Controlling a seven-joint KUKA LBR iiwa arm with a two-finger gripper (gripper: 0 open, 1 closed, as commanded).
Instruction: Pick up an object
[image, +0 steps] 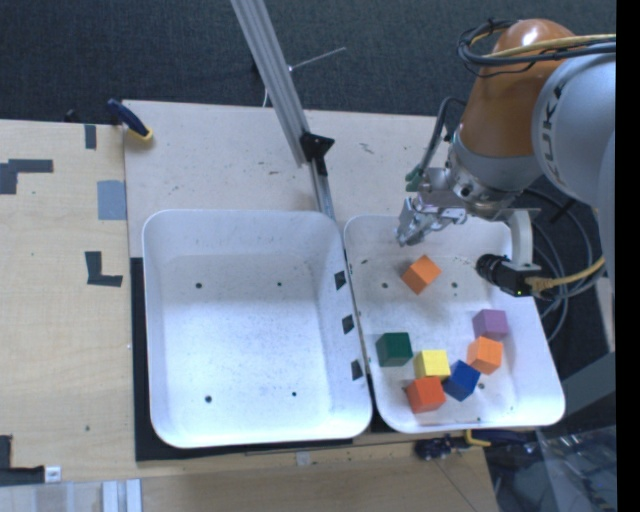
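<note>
- the gripper (412, 232) hangs over the far end of the right bin (545, 395), fingers pointing down; nothing shows between them, and i cannot tell how wide they stand.
- nearest candidate: an orange block (421, 273), lying alone on the bin floor just below and slightly to the near side of the fingertips, apart from them.
- further toward the near end from the gripper sits a loose cluster: green block (394, 348), yellow block (432, 363), red-orange block (425, 394), blue block (462, 381), a second orange cube (485, 354) and a purple block (490, 322). several of these touch or nearly touch.
- the left bin (160, 300) lies off to the gripper's far side, across the shared rim.
- step in hand, as i judge it: the approach, with no grasp yet made.
- next move likely calls for shifting a little toward the lone orange block, centring over it, matching the fingers to its turned faces, then descending and closing.
- that block looks the easier pick, since nothing crowds it.
</note>
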